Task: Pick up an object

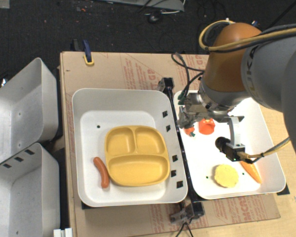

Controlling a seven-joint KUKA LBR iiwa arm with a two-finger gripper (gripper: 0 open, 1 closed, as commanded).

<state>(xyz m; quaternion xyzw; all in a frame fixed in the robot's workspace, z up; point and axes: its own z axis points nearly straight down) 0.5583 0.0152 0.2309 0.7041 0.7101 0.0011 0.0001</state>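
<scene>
Several small toys lie under the pincer (195, 118) (whether open, I cannot tell); the yellow disc (226, 176) looks light, rigid, best gripped across its edges.

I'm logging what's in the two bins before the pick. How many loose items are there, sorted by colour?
Yellow: 2, the divided tray and the round piece
Orange or red-orange: 3, the sausage, the carrot and a small piece beneath the arm
Total: 5

Small orange-red object (206, 127) lies in the right bin (266, 181), near its left wall
</scene>
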